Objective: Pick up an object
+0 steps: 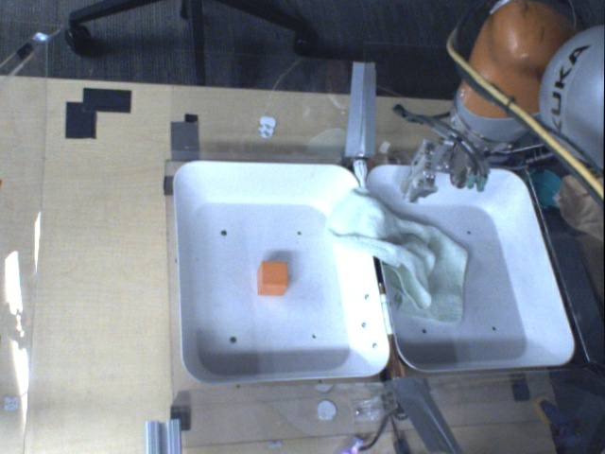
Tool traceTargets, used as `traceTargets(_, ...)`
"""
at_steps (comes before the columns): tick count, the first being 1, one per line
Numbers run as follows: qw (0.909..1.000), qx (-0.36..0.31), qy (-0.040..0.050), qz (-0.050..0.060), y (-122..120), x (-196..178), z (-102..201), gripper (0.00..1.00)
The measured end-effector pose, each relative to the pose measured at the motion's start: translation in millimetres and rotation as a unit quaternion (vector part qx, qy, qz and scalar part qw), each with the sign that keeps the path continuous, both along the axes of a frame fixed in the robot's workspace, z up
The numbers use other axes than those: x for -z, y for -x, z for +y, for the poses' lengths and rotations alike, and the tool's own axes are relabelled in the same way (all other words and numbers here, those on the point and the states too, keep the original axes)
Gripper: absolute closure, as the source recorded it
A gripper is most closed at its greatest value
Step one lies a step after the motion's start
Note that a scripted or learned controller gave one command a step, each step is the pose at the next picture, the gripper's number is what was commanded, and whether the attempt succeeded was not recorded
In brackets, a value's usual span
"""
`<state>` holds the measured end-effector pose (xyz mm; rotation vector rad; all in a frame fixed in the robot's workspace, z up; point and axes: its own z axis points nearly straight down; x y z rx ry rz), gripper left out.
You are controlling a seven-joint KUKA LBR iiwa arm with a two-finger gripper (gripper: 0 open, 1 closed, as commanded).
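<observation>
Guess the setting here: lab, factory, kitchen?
Most likely a robotics lab. A KUKA arm reaches over two white bins on a wooden bench, an office chair base stands behind, and the props are an orange cube and a cloth.

1 fixed camera, mounted above light wooden bench [95, 282], looking down at slant. Both shallow white plastic bins [203, 348] in frame, side by side. Grey arm with orange band [515, 45] enters from right.

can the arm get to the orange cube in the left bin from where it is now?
Probably yes. The orange cube sits alone on the left bin floor, nothing covering it; the gripper hovers over the right bin, with only the cloth draped between.
</observation>
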<state>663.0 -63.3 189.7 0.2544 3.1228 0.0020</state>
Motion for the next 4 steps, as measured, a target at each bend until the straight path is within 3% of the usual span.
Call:
traceTargets(1, 0.9974, -0.072, 0.0017, -0.006, -6.2, 88.2, -31.6, 1.0)
traceTargets(2, 1.0, 0.009, -0.0003, -0.001, -5.1, 1.6, 12.5, 1.0)
traceTargets(4, 0.9999, 0.006, -0.0012, -0.01, -9.5, -23.5, 16.0, 1.0)
